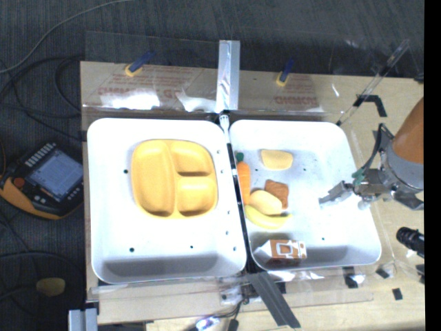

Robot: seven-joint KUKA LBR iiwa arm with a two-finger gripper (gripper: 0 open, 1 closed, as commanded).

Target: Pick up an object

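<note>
From my seat I see the tabletop (324,95) carrying two shallow white bins side by side. The left bin (110,254) holds a yellow divided tray (173,178), lying flat near its middle. The right bin (344,243) holds the small items, all grouped in its left half. An orange carrot (244,178) lies along the bin's left wall, its green end toward the far side. Just beside it sit a pale yellow rounded piece (264,201) resting on a yellow banana (265,218), with a brown flat piece (278,188) touching them from behind. A pale bread-like piece (276,159) lies apart, farther back. A small orange-and-white carton (286,249) lies near the bin's front wall.

The arm (412,147) reaches in from the right, and the tool (333,194) hangs over the bare right half of the right bin, well apart from the items. Nothing sits between its fingers; how wide they stand I cannot tell.

A handheld pendant (47,178) lies on the floor, left of the tabletop.
</note>
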